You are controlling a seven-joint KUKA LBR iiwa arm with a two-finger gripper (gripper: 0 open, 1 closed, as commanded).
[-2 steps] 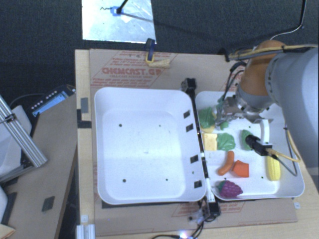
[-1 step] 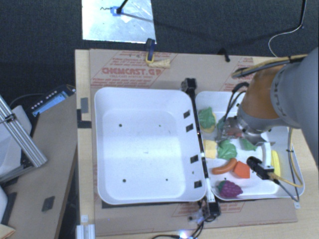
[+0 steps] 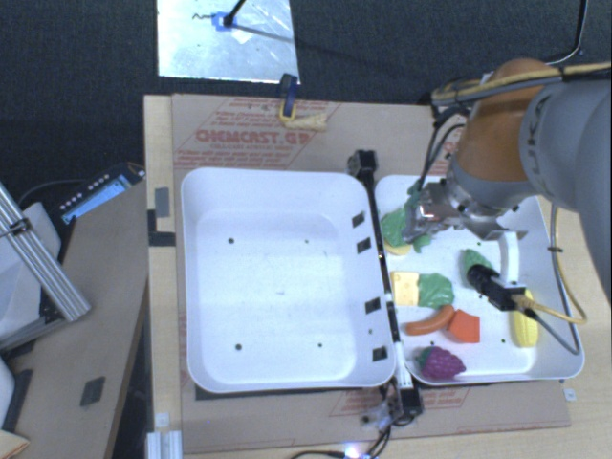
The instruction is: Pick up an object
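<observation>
- The worktop (image 3: 249, 132) is covered by a brown printed card sheet and bears both bins side by side.
- The left bin (image 3: 277, 256) is white and shallow, with black clips along its right wall.
- The right bin (image 3: 492, 352) touches it along that wall and holds all the toys.
- The arm (image 3: 564, 142), grey with an orange band, reaches in from the right over the far part of the right bin.
- The tool (image 3: 422, 215) hangs over the far left corner of the right bin, just beside the leaf; I cannot tell whether it is released or clenched, and nothing shows in its grasp.
- The leaf (image 3: 394, 226), green, lies at the far left of the right bin against the dividing wall, with a yellow bit at its near edge.
- The greens (image 3: 436, 288) lie mid-bin, touching the cheese (image 3: 405, 288), a yellow square to their left.
- The grapes (image 3: 440, 361), purple, sit at the near left edge.
- The carrot (image 3: 429, 322), orange, lies just nearer than the greens, with a red block (image 3: 464, 327) at its right end.
- The corn (image 3: 523, 329), yellow, lies at the right.
- A green bit (image 3: 475, 259) lies right of centre.
</observation>
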